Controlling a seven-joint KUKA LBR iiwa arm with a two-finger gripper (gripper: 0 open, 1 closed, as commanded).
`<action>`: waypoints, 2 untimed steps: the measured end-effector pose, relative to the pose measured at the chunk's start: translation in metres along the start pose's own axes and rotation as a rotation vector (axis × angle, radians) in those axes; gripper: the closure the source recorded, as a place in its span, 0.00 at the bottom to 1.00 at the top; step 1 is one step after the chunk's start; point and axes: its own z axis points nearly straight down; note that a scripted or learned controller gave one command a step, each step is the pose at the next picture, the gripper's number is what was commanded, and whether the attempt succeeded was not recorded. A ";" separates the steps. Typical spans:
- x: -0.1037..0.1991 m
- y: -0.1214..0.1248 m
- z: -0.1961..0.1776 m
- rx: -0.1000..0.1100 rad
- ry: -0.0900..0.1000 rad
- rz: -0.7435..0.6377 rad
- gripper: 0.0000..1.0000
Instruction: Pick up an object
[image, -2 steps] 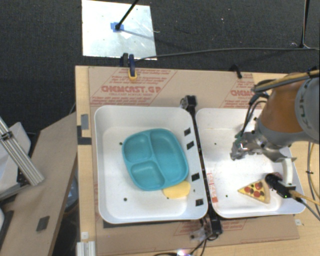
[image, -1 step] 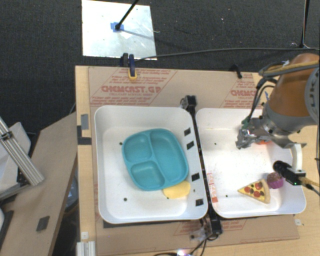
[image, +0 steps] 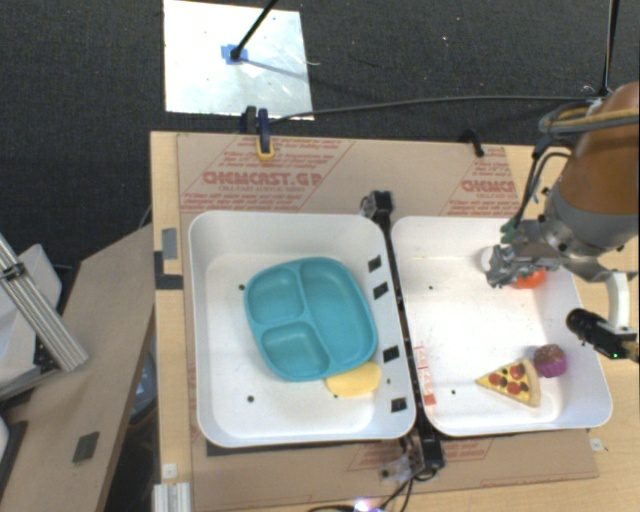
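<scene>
The arm (image: 600, 170) reaches over the right bin (image: 460, 330); its gripper (image: 503, 266) sits low against an orange object (image: 528, 279), grip state impossible to tell. A pizza slice toy (image: 512, 381) lies near a purple toy (image: 549, 361).

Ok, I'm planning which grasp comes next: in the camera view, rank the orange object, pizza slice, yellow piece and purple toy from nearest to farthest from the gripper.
Measured from the gripper:
1. Orange object, right beside it in the right bin.
2. Purple toy, near that bin's front right corner.
3. Pizza slice, just left of the toy; a close call with it.
4. Yellow piece, in the left bin by the teal tray.
</scene>
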 end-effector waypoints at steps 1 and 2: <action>0.048 -0.001 -0.005 0.003 0.002 -0.005 1.00; 0.099 0.000 0.006 0.004 0.003 -0.005 1.00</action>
